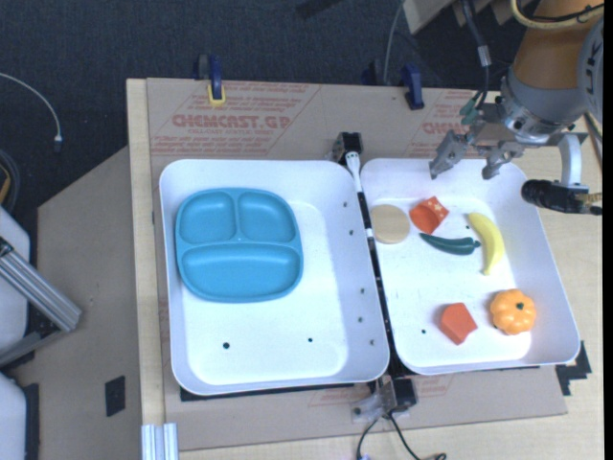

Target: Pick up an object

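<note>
On the bench (153,257), 2 white bins sit side by side. The left bin (326,343) holds a blue divided plate (238,245) with 3 sections, lying flat toward the bin's left and back part.

The right bin (546,343) holds 6 small things. Nearest the shared wall is a round tan disc (390,224). Just right of it is a red wedge-like piece (428,215). Below and between this piece and the banana lies a dark green pepper (450,242), its long axis running left to right, tilted slightly down to the right. The banana (489,241) lies just right of it, with its long axis running from the back-left to the front-right and curving. Toward the front of the bin sit a red block (458,322) and, to its right, an orange pumpkin (512,311), close together but apart.

The arm (560,36) comes in from the upper right, orange band above grey wrist. The claw (472,164) hangs over the back edge of the right bin, its 2 fingers (443,157) spread apart with nothing between them, well clear of the toys below.
</note>
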Action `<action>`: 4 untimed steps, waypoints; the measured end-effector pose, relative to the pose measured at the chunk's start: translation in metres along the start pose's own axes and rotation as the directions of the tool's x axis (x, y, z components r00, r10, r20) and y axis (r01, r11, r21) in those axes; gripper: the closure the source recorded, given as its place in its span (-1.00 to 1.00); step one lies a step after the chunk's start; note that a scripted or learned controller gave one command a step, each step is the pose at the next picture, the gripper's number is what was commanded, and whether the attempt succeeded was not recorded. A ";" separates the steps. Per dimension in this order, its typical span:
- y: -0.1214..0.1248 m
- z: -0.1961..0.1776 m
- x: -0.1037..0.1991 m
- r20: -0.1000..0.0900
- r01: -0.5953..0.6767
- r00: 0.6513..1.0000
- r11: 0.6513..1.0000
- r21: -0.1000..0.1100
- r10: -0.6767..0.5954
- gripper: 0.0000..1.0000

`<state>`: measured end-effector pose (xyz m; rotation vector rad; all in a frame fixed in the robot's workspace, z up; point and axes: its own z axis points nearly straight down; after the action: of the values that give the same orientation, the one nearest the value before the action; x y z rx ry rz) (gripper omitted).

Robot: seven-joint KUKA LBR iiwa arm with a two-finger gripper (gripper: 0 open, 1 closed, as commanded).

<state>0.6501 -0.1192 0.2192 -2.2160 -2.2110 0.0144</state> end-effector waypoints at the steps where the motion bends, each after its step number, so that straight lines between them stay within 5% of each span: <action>1: 0.003 -0.009 0.000 0.002 0.002 1.000 1.000 -0.015 -0.002 -1.00; 4: -0.008 0.131 0.003 0.000 0.001 1.000 1.000 -0.017 -0.001 -1.00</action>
<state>0.6403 -0.1161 0.0884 -2.2231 -2.2207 -0.0041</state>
